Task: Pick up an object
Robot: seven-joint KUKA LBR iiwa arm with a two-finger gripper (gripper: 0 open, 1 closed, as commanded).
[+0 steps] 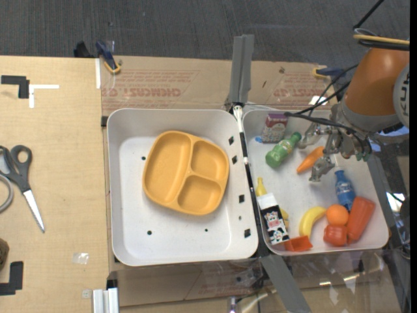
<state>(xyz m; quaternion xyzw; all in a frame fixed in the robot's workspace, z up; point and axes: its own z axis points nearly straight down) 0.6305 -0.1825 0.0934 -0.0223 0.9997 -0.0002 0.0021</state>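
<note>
Orange plastic fills the left bin: a three-part divided plate lies near its middle. In the right bin, the arm reaches in from three o'clock, its gripper hanging low over the upper half of the bin. The metal fingers stand slightly apart and nothing sits between them, though glare and cables make the gap hard to judge.

A toy carrot lies just at nine o'clock of the fingertips, close enough to seem touching. At ten o'clock of the carrot rests a green bottle, tilted, and beyond it, toward the bin's twelve o'clock corner, a small purple-topped carton. A blue bottle lies at five o'clock of the gripper. Along the bin's six o'clock edge sit a banana, an orange ball on a red piece, and an orange-red cylinder beside them. A cow-patterned milk carton and a yellow-capped bottle line the bin's nine o'clock wall.

Scissors lie on the wooden bench at far nine o'clock.
</note>
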